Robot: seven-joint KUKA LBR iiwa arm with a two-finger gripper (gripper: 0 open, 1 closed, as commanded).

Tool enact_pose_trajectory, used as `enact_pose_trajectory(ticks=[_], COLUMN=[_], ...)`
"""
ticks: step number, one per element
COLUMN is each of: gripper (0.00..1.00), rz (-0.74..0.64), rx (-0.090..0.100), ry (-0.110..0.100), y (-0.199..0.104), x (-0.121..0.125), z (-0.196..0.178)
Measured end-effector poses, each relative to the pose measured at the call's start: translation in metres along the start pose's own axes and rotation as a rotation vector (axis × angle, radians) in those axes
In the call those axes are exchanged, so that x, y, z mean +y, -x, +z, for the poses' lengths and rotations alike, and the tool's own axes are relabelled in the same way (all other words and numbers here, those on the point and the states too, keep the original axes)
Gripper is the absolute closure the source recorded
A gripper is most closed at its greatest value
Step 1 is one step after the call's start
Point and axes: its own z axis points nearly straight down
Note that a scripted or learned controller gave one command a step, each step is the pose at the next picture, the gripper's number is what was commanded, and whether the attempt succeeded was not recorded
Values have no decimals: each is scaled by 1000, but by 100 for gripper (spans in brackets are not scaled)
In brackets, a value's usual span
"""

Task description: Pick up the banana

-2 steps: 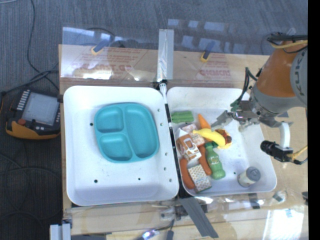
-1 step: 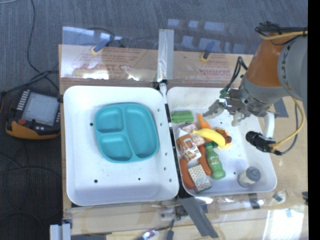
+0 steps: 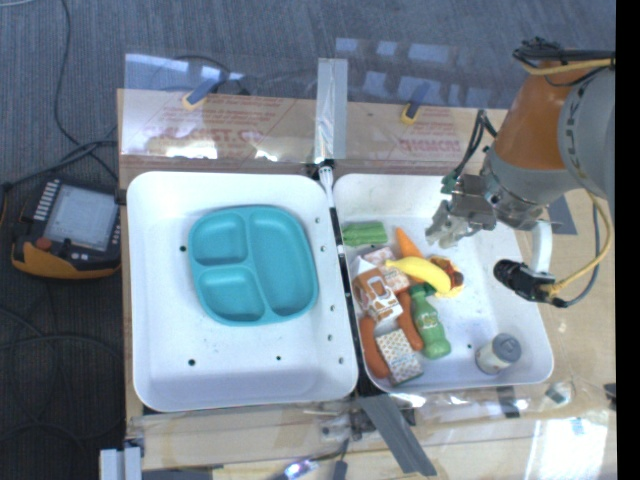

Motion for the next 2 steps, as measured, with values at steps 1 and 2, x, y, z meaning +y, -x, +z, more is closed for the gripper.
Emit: enact_pose_trajectory(ticks=[1,2], gripper=[0,100], rz=[0,-1], rx=[0,1], ry=[0,-3], y=[0,-1], x=[0,0], z=[0,-8])
